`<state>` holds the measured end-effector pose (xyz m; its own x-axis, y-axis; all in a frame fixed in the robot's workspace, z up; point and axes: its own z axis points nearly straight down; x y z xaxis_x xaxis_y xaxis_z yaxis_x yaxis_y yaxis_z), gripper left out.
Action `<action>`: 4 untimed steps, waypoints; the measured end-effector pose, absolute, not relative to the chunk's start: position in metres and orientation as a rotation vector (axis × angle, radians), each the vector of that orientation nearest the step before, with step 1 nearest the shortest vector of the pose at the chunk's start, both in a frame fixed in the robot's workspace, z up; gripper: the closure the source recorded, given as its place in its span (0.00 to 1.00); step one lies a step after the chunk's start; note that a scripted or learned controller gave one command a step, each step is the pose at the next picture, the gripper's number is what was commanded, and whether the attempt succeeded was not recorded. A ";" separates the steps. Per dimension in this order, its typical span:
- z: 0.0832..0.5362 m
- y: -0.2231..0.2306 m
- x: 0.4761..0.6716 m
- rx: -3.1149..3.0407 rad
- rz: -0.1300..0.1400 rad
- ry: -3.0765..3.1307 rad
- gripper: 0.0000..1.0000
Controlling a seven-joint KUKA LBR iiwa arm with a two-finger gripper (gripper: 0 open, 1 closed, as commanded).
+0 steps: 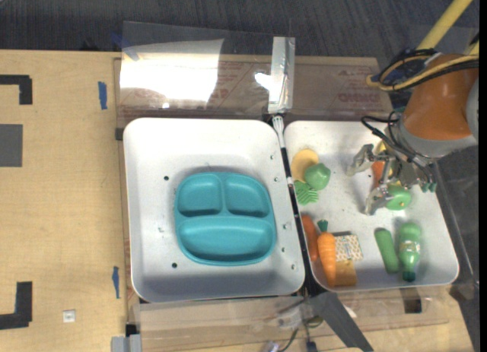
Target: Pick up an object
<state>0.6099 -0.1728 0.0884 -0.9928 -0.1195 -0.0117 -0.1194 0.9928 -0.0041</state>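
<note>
Two shallow white bins sit side by side on the bench: the left bin [144, 214] fills the centre of the frame and carries a teal divided tray [225, 217] at its middle; the right bin [445, 259] lies at the right. The grey arm with its orange band [437, 107] enters from the upper right and reaches down over the right bin's upper right part. The gripper [380, 183] stands there with its metal fingers [362, 159] spread apart, nothing clamped between them. A light green object [397, 200] lies just beside the lower fingertip, touching or nearly touching it, outside the gap. Lower in the right bin lie a green bottle [410, 248] and a green cylinder [386, 249] side by side at lower right, an orange carrot [326, 255] beside a speckled block [348, 250] at lower left, and a green piece [317, 176] against a yellow piece [303, 160] at upper left.
</note>
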 end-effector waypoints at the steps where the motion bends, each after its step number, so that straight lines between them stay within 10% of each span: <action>1: 0.102 -0.171 0.614 -0.188 -0.008 3.111 1.00; 2: 0.241 -0.111 0.632 -0.358 -0.003 3.105 1.00; 3: 0.301 -0.181 0.653 -0.814 -0.007 3.023 1.00; 4: 0.306 -0.122 0.669 -0.777 0.000 3.034 1.00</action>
<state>0.6692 -0.1224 0.3058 -0.8769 -0.4806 -0.0099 -0.4806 0.8769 -0.0023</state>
